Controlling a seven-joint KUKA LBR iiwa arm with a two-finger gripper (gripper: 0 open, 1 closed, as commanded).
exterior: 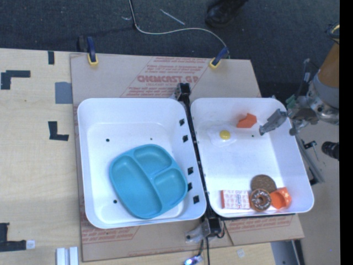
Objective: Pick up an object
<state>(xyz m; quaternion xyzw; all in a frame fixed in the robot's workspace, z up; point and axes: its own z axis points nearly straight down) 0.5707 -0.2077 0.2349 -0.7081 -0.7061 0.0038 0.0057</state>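
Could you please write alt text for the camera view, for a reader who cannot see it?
A gripper reaches in over the far right edge of the right bin, which holds an orange block, a yellow piece, a brown disc, a donut, an orange cup and a red-and-white packet. The left bin holds a blue divided plate.

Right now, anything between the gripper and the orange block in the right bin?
No. In the camera view, the stretch between the gripper and the orange block is bare white bin floor; the yellow piece sits beyond the block, further left.
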